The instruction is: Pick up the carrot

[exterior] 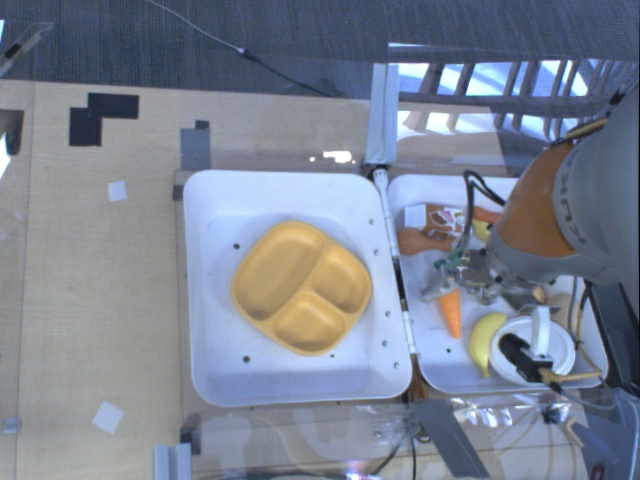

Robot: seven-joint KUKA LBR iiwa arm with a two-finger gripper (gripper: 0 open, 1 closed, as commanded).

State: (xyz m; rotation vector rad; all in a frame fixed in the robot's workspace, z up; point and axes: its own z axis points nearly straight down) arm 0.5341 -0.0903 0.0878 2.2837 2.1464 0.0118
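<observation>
From above, the worktop point(100, 298) carries two shallow white bins side by side. The left bin point(215, 368) holds a yellow divided plate point(302, 286), lying flat near its middle and well apart from the action. The right bin point(425, 368) is crowded: the carrot point(451, 313) lies on the bin floor with its tip pointing toward the near edge, a yellow lemon-like fruit point(486, 338) just beside it, a white bowl point(545, 348) beyond that, and a brown packet point(432, 226) toward the far wall.

The grey arm with its orange band point(530, 213) reaches in from the right, and its pincer point(455, 273) hangs low just above the thick end of the carrot, seemingly lined up for a grasp. The carrot is not between the fingers; it rests on the bin. Whether the pincer is spread or clenched I cannot tell, since wrist and cables crowd it. The fruit so near could get in the way.
</observation>
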